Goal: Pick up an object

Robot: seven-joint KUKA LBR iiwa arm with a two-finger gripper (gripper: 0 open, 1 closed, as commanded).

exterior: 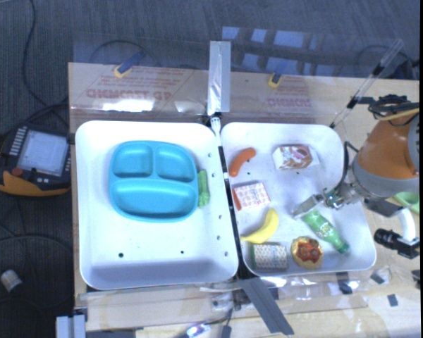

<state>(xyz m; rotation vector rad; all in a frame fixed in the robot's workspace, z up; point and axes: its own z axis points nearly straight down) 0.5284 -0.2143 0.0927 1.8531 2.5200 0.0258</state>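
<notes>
The fingers [311, 205] are reaching down, looking closed and empty, just above the green bottle [325, 230]. Next they need opening.

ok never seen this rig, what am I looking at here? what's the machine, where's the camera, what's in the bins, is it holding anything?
One picture, taken by a fixed camera above the bench, looking down at a slant. The grey and orange shape at the right is a robot arm; its two-finger gripper reaches into the right bin.

The left bin holds a blue divided plate with a green item beside its right edge.

The right bin holds the small things to pick: an orange sausage-like toy, a white and brown packet, a red and white packet, a banana, a green bottle, a small can and a red and yellow item.

The gripper sits just above the bottle. I can't tell whether it holds anything.
</notes>
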